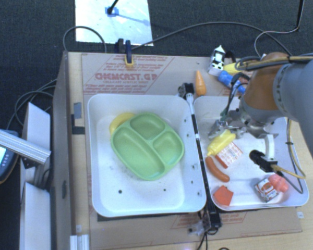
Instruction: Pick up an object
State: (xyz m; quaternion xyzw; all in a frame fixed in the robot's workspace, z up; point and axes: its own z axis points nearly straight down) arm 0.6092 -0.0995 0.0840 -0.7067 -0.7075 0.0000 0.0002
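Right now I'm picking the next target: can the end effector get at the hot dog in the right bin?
Probably yes. The hot dog lies uncovered in the right bin, just below the end effector, with the yellow piece beside it.

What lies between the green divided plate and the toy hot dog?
In the camera view, the bins' meeting rims run between the green divided plate and the toy hot dog.

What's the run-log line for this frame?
arm: over right bin | gripper: low beside yellow item, grasp unconfirmed | left bin: green divided tray
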